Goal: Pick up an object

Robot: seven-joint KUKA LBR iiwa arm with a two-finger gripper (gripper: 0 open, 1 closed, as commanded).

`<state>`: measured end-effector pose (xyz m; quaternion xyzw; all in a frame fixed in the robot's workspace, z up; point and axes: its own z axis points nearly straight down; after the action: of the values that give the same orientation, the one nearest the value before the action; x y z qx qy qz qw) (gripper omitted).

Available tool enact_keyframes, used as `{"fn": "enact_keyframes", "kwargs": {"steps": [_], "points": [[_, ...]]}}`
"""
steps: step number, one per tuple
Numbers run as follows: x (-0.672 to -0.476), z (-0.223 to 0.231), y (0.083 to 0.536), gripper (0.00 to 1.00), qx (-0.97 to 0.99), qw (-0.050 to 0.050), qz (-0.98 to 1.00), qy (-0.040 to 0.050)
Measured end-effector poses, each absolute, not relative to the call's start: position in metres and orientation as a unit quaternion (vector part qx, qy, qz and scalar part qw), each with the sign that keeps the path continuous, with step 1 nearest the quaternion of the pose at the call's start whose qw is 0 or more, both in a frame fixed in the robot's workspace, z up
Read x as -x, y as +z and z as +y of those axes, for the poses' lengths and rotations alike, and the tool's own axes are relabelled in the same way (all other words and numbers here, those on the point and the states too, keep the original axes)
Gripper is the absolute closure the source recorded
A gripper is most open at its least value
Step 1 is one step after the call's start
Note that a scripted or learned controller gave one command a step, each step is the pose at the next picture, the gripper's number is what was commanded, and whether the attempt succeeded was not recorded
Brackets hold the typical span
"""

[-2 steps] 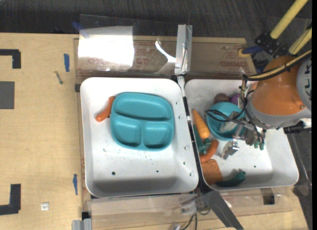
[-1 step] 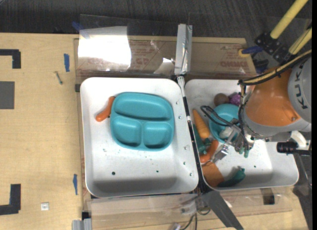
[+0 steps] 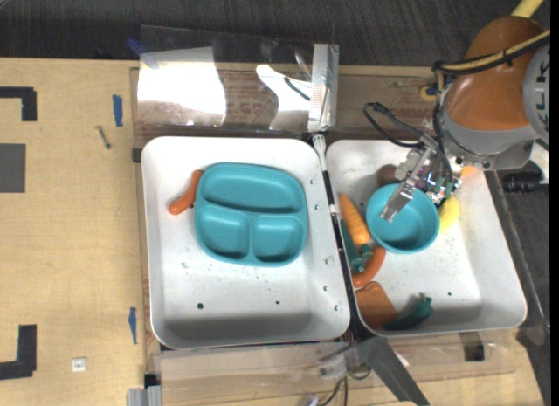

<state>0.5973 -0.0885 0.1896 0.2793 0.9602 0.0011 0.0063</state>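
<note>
My gripper (image 3: 398, 203) hangs over the right bin (image 3: 489, 264), right above the teal bowl (image 3: 412, 230), with its tip reaching inside the bowl's left part. The bowl stands in the middle of that bin. An orange carrot (image 3: 351, 216) lies along the bin's left wall beside the bowl. Below it lie a curved orange sausage (image 3: 370, 264), a brown-orange piece (image 3: 376, 305) and a dark green piece (image 3: 418, 310). A yellow item (image 3: 451, 210) peeks out at the bowl's right, partly under the wrist. A small brown thing (image 3: 387, 175) sits behind the bowl.
The left bin (image 3: 157, 247) holds a teal divided plate (image 3: 251, 212) and an orange sausage (image 3: 183, 195) at the plate's left. A shiny plastic sheet (image 3: 227, 90) lies behind the left bin. Black cables (image 3: 384, 120) run behind the right bin.
</note>
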Motion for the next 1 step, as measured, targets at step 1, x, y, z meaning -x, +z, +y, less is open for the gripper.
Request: {"fn": "enact_keyframes", "kwargs": {"steps": [1], "points": [[-0.5305,-0.1374,0.1262,0.00,-0.240,-0.001,0.971,-0.0007]]}}
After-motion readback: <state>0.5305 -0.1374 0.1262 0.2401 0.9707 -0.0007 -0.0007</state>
